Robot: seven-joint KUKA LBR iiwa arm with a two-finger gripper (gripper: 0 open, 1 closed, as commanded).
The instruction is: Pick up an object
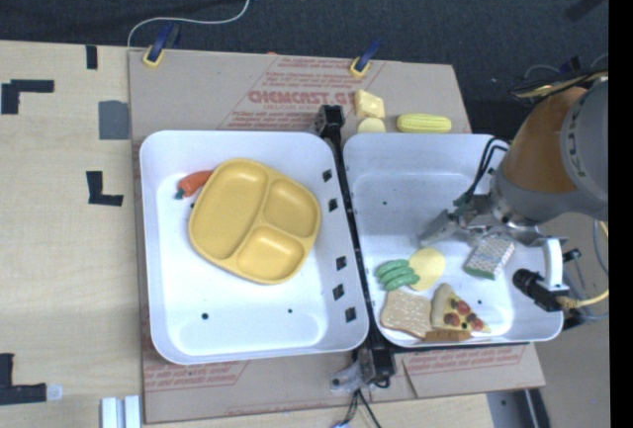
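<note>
In the left bin point(163, 248), a yellow divided plate point(255, 218) half covers an orange carrot point(194, 182). In the right bin point(396, 169) lie a green pea pod point(396, 273), bread slice point(406, 313) and pizza slice point(455, 310). The gripper point(450, 223) hovers above, fingers apart, holding nothing.

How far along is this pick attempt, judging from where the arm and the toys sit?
Done: the claw is down inside the right white bin. In hand: nothing visibly lifted; the round yellow toy, green pea pod, toast slice, pizza slice and grey sponge block lie on the bin floor. Left: grasp one and raise it.
</note>
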